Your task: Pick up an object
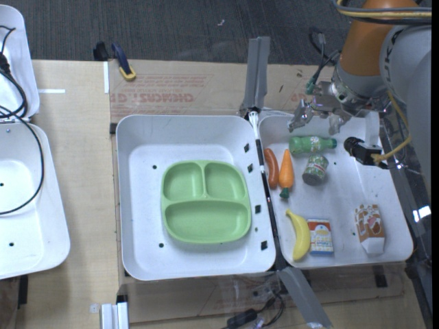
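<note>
My gripper (317, 120) hangs open over the back of the right bin (392, 204), its two fingers spread with nothing between them. Just below it lies a green bottle (311, 144) on its side. A small grey-green can (315, 169) stands in front of the bottle. To the left lie an orange carrot (286, 170) and a red sausage-shaped piece (271, 167). Nearer the front are a yellow banana (298, 234), a small box (319, 237) with a red and white label, and a white carton (369, 228).
The left bin (137, 204) holds a green divided plate (205, 201). A grey post (257, 74) rises behind the wall between the two bins. A white fixture with black cables (20, 184) stands at the far left.
</note>
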`<state>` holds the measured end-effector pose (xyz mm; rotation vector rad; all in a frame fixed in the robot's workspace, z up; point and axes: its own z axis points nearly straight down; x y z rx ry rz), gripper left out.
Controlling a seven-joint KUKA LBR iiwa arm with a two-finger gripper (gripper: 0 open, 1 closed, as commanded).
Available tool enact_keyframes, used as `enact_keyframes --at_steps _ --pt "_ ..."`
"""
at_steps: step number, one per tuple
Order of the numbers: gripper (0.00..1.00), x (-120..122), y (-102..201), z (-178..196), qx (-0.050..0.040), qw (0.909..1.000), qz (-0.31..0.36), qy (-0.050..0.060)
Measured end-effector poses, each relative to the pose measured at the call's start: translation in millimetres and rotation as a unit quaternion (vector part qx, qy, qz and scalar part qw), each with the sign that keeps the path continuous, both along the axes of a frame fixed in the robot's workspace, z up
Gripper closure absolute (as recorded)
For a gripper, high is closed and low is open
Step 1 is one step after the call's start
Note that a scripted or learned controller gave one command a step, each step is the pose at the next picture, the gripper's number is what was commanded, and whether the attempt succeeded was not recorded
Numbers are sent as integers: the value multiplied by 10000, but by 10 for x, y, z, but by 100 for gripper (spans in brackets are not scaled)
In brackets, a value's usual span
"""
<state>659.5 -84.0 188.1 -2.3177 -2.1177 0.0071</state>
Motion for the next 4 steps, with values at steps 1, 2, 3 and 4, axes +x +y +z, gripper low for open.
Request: enact_keyframes --at_steps 1,2,3,4 --pt "0 -399 -251 -836 -4 9995 306 -39" --pt "0 -440 -831 -1007 7 10000 54 6" --pt "100 -440 -839 -955 11 10000 49 28" --pt "0 -441 -839 -955 11 10000 47 29"
